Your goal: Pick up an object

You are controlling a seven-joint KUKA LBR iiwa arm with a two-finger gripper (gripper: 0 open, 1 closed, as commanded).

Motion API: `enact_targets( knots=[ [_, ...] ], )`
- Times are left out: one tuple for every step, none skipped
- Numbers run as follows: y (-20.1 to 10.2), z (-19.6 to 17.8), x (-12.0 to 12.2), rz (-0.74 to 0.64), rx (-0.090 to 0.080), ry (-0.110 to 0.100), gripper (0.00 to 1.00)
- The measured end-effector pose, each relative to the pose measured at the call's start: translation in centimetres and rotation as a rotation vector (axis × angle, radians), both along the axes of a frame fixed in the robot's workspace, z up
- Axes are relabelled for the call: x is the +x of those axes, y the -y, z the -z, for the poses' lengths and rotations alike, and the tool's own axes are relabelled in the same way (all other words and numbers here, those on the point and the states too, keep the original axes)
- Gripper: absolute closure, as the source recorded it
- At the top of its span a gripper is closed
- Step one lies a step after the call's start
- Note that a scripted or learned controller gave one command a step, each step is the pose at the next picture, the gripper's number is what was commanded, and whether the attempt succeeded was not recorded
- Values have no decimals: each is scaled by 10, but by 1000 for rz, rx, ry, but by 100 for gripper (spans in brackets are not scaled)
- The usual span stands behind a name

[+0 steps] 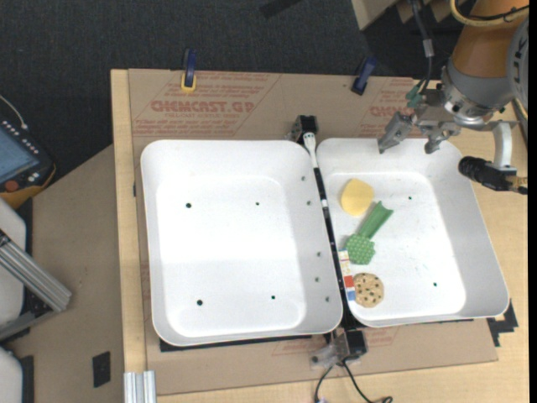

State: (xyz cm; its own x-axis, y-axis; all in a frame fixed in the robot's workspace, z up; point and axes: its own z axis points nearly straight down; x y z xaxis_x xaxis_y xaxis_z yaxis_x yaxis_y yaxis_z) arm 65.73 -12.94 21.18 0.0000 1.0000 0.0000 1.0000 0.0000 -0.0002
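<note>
I see two white bins side by side: the left bin (226, 242) and the right bin (457, 250). My arm (487, 53) comes in from the right. Its gripper (411, 139) hangs over the far edge of the right bin, fingers spread apart with nothing between them. In the right bin, near the left wall, lie a green brush (367, 231), a yellow lump (357, 196) and a round cookie (368, 290).
</note>
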Motion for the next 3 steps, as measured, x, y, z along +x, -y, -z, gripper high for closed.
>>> enact_targets(
  knots=[
    [23, 94, -86, 5, 3, -14, 0],
    [-28, 130, -72, -4, 4, -5, 0],
    [-24, 117, -71, 1, 0, 1, 100]
  ],
)
